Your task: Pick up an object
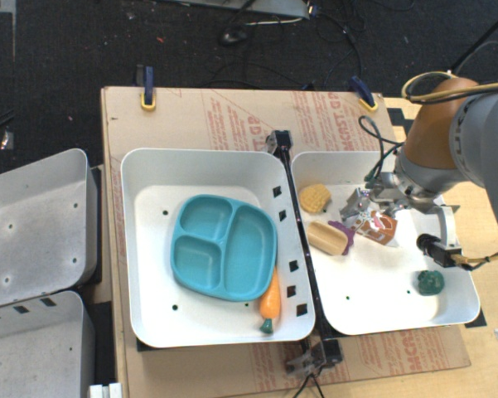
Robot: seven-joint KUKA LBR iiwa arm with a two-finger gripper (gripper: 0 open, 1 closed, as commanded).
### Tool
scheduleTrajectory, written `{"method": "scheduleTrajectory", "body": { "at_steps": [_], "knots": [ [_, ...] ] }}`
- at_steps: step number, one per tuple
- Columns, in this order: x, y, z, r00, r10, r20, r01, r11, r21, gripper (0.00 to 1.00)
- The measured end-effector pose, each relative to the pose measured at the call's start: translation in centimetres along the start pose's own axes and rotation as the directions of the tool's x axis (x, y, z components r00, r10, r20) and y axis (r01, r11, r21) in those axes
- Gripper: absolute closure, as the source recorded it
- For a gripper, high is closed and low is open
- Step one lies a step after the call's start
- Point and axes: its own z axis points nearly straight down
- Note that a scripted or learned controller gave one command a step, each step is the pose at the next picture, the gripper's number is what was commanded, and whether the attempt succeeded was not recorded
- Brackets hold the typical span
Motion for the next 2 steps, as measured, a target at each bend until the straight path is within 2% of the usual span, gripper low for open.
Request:
{"method": "scheduleTrajectory", "body": {
  "at_steps": [1,2],
  "knots": [
    [0.0,0.1,-1.0,1.0,0.0,0.001,0.0,1.0,-0.003,1.0],
    [-1.0,0.0,-6.7,1.0,0.0,0.002,0.0,1.0,-0.006,1.0]
  ]
}}
